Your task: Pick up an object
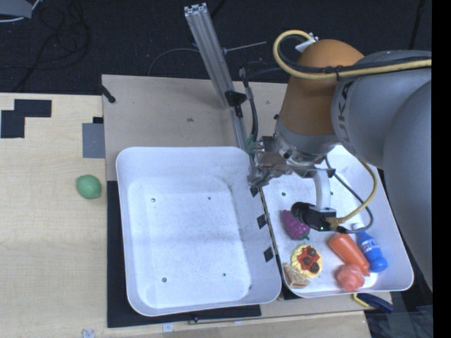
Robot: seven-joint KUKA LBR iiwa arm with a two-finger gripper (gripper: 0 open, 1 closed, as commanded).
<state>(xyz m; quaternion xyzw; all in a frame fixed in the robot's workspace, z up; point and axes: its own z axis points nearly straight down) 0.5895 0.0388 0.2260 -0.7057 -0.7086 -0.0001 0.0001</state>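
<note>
Pale desk (42, 259), two white bins. The claw (264, 166) is hovering at the right bin's (278, 196) upper-left corner, its spread impossible to tell. Seemingly approaching, it's needing to shift lower-right onto the purple grapes (294, 225).

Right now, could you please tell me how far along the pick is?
Done: nothing lifted; the purple toy, carrot and bottle lie in the right bin. In hand: the gripper sits over that bin's far left corner, nothing visibly held. Left: grasp and lift one.
</note>
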